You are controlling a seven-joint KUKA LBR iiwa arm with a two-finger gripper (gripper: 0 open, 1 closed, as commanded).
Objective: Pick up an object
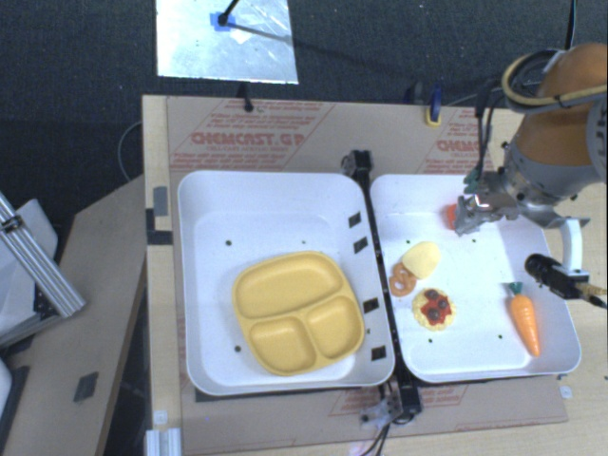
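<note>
— Where is the gripper (467,218) seen?
— Over the right bin (494,354), beside a red piece (450,216); finger state cannot be told. A carrot (524,323) lies near the front right corner.

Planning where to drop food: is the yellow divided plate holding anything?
Empty: the yellow three-compartment plastic plate shows bare yellow in all three compartments.

1. The right bin (494,255) is the landmark; the left bin (275,207) adjoins it.
2. The tool (467,218) hangs over the right bin's far part, beside a small red object (450,216).
3. A yellow piece (421,257), a pretzel (403,280) and a mini pizza (433,310) cluster near its left wall.
4. A carrot (525,323) lies by its right wall.
5. A yellow divided tray (298,312) lies in the left bin.
</note>
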